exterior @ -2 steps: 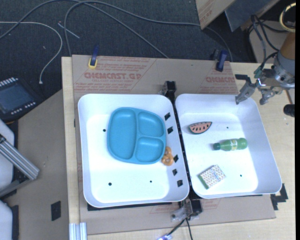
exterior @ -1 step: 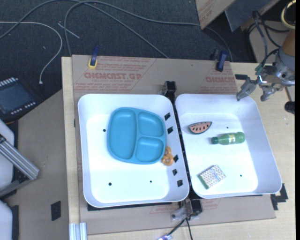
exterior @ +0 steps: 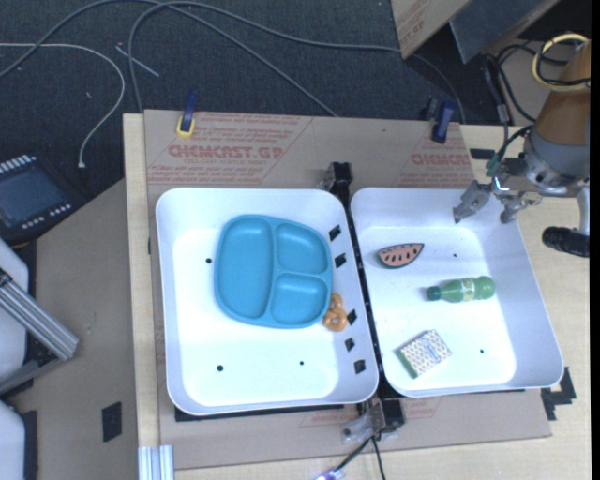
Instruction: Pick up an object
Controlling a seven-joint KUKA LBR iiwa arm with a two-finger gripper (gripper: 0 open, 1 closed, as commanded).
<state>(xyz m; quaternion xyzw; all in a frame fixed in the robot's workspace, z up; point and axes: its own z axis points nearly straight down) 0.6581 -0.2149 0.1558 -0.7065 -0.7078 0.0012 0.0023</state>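
Note:
In the right bin [exterior: 525, 323] lie a watermelon slice [exterior: 400, 254], a green bottle [exterior: 461, 290] on its side, and a small patterned sponge [exterior: 425, 352]. My gripper [exterior: 487, 206] hangs over the bin's far right corner, fingers spread apart with nothing between them. It sits up and to the right of the watermelon slice and well above the bottle. In the left bin [exterior: 187, 347] rests a blue divided plate [exterior: 272, 272] with a small orange-brown toy [exterior: 335, 315] at its right edge.
Black clips line the divider between the two bins [exterior: 343, 267]. Blue clamps [exterior: 189, 117] hold the cardboard base at the back. Cables run across the floor behind the bench, and a cardboard box [exterior: 427, 21] stands at the top right.

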